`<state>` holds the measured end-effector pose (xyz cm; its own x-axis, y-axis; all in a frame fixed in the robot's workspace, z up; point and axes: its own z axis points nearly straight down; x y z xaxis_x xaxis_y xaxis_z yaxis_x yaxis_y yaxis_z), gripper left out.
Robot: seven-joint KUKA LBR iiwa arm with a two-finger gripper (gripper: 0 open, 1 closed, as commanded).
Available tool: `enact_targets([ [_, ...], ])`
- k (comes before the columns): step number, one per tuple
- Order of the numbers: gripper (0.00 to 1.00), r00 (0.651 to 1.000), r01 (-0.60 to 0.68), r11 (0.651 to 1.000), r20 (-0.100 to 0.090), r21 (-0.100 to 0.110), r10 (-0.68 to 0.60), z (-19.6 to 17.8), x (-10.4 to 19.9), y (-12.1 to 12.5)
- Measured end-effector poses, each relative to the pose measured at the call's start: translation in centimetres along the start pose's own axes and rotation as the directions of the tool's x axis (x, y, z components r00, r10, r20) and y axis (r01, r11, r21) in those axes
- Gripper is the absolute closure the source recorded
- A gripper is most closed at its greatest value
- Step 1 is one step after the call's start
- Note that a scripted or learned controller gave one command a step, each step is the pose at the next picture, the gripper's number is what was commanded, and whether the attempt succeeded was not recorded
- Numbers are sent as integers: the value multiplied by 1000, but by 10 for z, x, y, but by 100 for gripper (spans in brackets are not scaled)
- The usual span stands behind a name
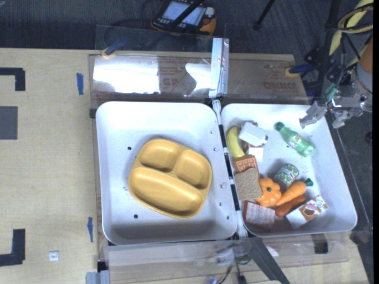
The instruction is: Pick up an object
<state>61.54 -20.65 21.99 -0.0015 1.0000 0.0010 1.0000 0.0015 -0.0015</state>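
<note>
Pale wooden bench (47, 176) under two white bins (112, 158), dark carpet (71, 10) beyond; claw (325, 116) spread wide, holding nothing.

No legible text anywhere (cardboard (177, 78) print too blurred)

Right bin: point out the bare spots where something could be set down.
The right bin has bare floor along its right wall, between the green bottle and the carton, and a strip by the far wall. The left and near side is crowded: banana, bread, carrot.
</note>
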Motion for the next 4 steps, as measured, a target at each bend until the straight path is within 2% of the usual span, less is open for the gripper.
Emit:
enact_targets([
  [1, 0, 970, -243, 970, 1, -1, 243, -61, 9, -51],
  [2, 0, 981, -195, 981, 0, 0, 195, 58, 17, -25],
  [3, 0, 981, -195, 981, 0, -5, 195, 134, 19, -84],
  [4, 0, 1000, -16, 1000, 0, -6, 16, 133, 85, -124],
])
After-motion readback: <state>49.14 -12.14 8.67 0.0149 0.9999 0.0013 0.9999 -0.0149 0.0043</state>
